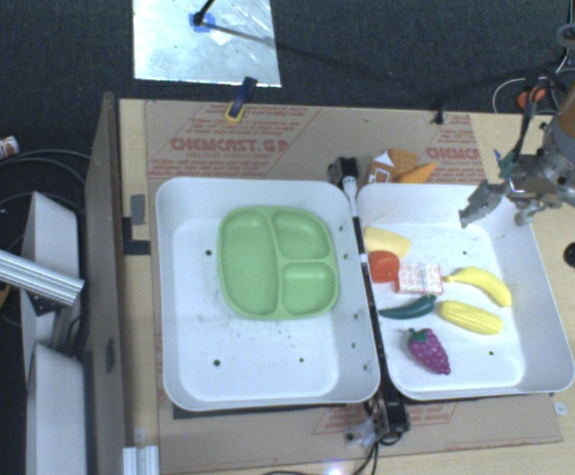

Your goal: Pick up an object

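Two white bins (267, 389) are lying below-left of my gripper (500, 204); whether it's open, I cannot tell. I'm judging the banana (482, 285) light, rigid, slippery: gripping mid-body.

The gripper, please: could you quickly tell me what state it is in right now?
Gripper: above the right bin's far edge, nothing visibly between its fingers; open or shut cannot be told.

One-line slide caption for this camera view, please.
Grey arm's gripper hovers over the right white bin of toy foods; a green divided plate sits in the left white bin.
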Robot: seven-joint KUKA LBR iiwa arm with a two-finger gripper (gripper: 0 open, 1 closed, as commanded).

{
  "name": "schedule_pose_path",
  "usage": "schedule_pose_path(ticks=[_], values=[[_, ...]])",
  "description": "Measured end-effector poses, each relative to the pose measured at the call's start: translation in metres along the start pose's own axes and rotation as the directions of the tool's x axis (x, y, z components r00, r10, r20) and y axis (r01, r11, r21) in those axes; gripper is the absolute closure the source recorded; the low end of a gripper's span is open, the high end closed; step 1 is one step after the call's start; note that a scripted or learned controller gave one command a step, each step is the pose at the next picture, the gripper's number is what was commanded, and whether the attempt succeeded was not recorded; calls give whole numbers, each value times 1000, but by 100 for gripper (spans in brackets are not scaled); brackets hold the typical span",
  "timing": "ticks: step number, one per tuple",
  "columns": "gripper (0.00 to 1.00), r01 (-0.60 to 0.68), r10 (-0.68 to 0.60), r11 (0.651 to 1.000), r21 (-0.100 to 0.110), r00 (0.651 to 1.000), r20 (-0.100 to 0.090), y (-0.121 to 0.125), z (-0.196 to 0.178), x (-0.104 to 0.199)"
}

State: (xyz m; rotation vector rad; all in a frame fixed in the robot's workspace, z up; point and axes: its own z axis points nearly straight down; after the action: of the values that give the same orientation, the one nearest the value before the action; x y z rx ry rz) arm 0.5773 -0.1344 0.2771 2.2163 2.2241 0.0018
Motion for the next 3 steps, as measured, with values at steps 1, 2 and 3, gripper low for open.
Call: schedule_pose_path(ticks=[1,2,3], values=[[0,-1,1,1000,16,1000,-4,-23,147,21],[0,-10,10,1000,5,1000,0,-54,195,-63],[0,7,-7,1000,-11,1000,1,7,114,-17]])
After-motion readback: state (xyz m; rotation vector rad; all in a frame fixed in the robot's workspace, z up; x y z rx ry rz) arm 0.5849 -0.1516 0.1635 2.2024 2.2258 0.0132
